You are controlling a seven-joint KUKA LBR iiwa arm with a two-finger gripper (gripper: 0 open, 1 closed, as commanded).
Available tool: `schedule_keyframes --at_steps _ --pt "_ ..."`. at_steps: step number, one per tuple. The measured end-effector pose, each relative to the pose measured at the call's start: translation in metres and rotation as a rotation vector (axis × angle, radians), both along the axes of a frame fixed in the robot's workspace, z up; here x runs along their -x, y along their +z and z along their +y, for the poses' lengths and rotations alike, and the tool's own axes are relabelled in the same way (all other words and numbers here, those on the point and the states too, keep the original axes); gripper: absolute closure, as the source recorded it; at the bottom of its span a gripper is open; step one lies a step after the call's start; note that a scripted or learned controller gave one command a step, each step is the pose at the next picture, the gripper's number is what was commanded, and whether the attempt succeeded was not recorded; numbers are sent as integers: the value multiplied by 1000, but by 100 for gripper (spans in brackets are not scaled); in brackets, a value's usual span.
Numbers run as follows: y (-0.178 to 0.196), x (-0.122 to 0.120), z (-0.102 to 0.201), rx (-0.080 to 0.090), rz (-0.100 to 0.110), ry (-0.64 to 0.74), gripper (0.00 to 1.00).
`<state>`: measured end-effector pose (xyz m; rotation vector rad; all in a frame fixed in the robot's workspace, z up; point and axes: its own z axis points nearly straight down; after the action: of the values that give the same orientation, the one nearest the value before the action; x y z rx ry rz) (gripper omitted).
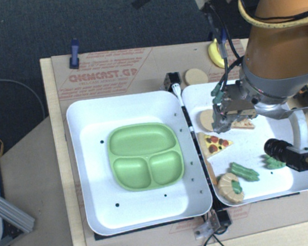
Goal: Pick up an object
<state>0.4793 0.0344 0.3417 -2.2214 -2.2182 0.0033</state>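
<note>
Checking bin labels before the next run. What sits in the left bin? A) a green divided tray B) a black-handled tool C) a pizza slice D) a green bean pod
A: the green divided tray, with three compartments, lies in the middle of the left bin. The pizza slice and the green bean pod lie in the right bin.

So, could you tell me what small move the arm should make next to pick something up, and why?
Probably a short, straight descent. The gripper hangs in the right bin over a round tan piece, which lies just up from the pizza slice. Nothing shows between its fingers, so going down onto that piece looks the nearest chance of a grasp.
</note>
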Motion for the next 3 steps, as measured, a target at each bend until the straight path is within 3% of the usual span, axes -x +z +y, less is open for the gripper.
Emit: schedule_keyframes --at_steps 1,2,3 --pt "82 -1 80 -3 -13 10 100" --pt "88 -1 76 0 -7 3 100" --pt "6 1 13 3 6 -6 100"
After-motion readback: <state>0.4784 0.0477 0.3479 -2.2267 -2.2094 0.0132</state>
